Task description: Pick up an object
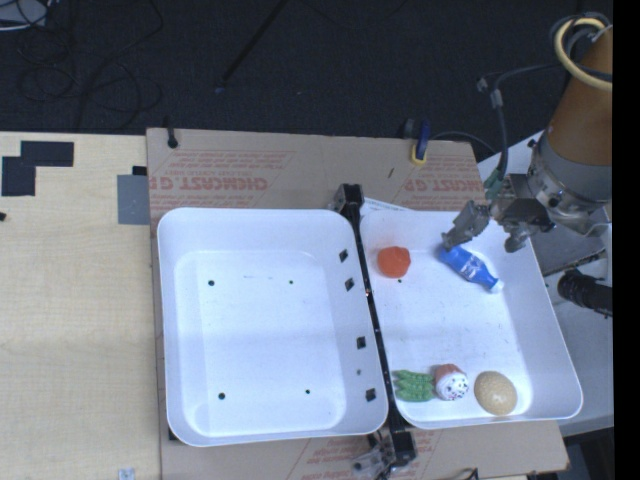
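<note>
The right bin [535, 333] holds several small objects. A blue packet [470, 267] lies tilted near its far right side. An orange-red round piece [394, 261] sits near the far left corner of that bin. Along the near edge lie a green pod-like toy [412, 385], a white and red ball [450, 382] and a tan egg-shaped thing [495, 392]. My gripper [492, 228] hangs just above and behind the blue packet, at the bin's far right rim. Its two fingers are spread apart with nothing between them.
The left bin [170, 308] stands beside the right one, with a black divider strip [365, 308] between them. Brown cardboard [280, 168] lies under both bins. A blue and yellow clamp [421, 143] stands at the cardboard's far edge. Cables hang near the arm.
</note>
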`<state>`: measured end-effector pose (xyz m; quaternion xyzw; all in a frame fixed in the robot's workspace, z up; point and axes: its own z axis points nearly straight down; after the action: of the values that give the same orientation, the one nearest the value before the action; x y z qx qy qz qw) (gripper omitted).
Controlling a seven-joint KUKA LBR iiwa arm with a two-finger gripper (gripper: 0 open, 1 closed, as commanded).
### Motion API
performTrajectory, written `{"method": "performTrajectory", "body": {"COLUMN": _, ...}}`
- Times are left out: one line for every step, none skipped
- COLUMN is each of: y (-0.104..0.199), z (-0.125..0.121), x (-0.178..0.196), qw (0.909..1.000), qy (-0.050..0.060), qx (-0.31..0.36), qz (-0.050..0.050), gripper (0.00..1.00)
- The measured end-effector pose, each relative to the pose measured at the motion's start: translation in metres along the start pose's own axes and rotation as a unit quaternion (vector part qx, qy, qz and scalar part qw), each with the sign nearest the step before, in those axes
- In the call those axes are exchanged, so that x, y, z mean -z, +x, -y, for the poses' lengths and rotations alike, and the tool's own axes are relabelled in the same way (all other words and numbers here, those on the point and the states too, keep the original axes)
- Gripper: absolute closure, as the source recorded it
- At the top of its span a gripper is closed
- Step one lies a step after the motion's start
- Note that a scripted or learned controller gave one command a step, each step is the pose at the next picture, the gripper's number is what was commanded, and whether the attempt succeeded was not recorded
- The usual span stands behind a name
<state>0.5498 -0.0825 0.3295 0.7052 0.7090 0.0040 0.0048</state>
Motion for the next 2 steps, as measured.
{"method": "performTrajectory", "body": {"y": -0.002, "z": 0.003, "x": 0.001, "qw": 1.0, "qy": 0.008, "qx": -0.002, "qz": -0.001, "gripper": 1.0}}
{"method": "performTrajectory", "body": {"y": 0.082, "z": 0.068, "x": -0.057, "qw": 0.9999, "qy": 0.012, "qx": 0.0, "qz": -0.002, "gripper": 1.0}}
